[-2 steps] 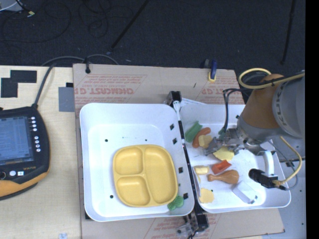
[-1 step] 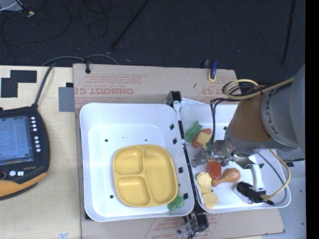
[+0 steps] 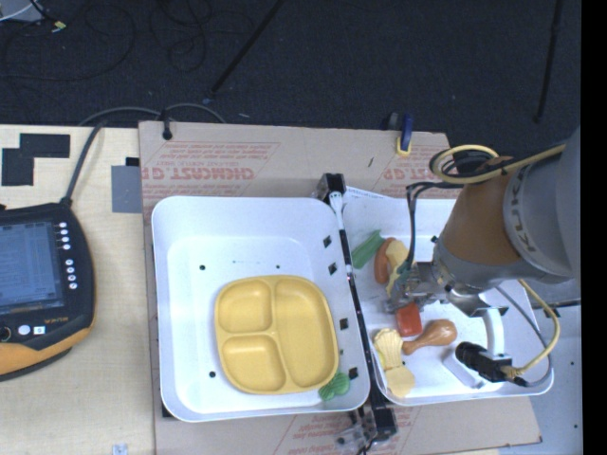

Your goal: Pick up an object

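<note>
My gripper [image 3: 402,295] reaches down into the right bin [image 3: 432,379] from the right, among several small things. A red block [image 3: 409,321] lies just below it. A brown drumstick-shaped toy [image 3: 432,335] lies to the right of that block. A red and orange fruit [image 3: 387,259] sits just above the gripper on the left, next to a green piece [image 3: 366,246]. Two pale yellow pieces [image 3: 391,347] [image 3: 398,380] lie near the bin's front left corner. The wrist hides the gripper's tips.
The left bin [image 3: 180,254] holds a yellow divided plate [image 3: 275,334]. A small green piece [image 3: 334,387] lies at that bin's front right corner. A tablet-like pendant [image 3: 38,278] lies on the bench at the far left.
</note>
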Robot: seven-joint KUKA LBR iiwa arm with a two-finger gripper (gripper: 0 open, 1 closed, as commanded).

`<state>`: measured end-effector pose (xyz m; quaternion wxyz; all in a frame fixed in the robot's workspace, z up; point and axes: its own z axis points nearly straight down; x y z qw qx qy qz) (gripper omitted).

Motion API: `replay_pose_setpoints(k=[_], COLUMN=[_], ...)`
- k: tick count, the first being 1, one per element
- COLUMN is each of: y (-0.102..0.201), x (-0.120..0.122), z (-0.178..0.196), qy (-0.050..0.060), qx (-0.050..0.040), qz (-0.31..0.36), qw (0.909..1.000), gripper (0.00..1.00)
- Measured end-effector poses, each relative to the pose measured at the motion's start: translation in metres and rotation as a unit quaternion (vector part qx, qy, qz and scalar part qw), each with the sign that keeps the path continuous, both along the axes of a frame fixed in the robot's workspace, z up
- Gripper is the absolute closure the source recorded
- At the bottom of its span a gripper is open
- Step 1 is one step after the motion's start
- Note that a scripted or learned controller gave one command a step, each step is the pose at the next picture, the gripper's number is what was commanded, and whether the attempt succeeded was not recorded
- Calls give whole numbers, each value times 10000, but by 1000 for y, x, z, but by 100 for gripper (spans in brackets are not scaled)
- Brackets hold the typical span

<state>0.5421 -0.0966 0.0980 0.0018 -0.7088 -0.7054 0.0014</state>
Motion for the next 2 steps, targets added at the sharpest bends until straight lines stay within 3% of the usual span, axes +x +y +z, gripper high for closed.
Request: replay_pose_setpoints(k=[1, 2], y=[76, 126], x=[-68, -65], z=[94, 223], qy=[-20, -77], qx=[23, 16], qz=[52, 62], qw=[10000, 10000], gripper=[100, 100])
